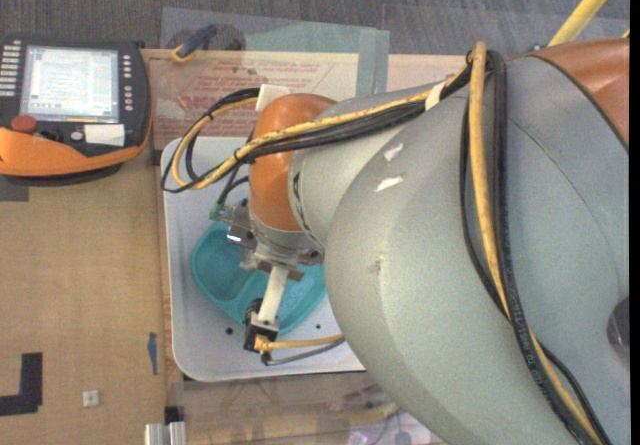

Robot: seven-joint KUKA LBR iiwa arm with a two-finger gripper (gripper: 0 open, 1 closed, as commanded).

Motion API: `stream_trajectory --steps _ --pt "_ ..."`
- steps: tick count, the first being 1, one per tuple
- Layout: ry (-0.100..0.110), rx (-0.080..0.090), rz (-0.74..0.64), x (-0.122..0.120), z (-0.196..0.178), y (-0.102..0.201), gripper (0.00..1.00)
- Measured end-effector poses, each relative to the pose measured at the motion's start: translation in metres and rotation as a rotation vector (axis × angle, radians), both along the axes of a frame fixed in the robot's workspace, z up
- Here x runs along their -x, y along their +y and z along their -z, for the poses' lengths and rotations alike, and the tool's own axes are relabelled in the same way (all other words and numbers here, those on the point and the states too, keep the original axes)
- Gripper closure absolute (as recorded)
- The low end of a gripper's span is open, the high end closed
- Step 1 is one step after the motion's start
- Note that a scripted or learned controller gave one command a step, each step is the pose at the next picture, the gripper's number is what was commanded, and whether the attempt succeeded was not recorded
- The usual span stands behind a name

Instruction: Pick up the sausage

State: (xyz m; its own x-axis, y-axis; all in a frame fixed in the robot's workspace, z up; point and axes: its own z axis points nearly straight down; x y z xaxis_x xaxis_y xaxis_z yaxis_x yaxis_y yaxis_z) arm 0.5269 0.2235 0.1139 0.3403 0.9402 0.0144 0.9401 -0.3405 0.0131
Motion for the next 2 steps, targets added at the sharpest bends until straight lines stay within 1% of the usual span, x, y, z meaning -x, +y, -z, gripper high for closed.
stream_trajectory --steps 1,2 --pt "-0.024 -0.010 -0.114 0.003 0.007 -0.006 1.00" --pt "0.005 -0.006 0.055 -0.062 0.008 0.008 1.00"
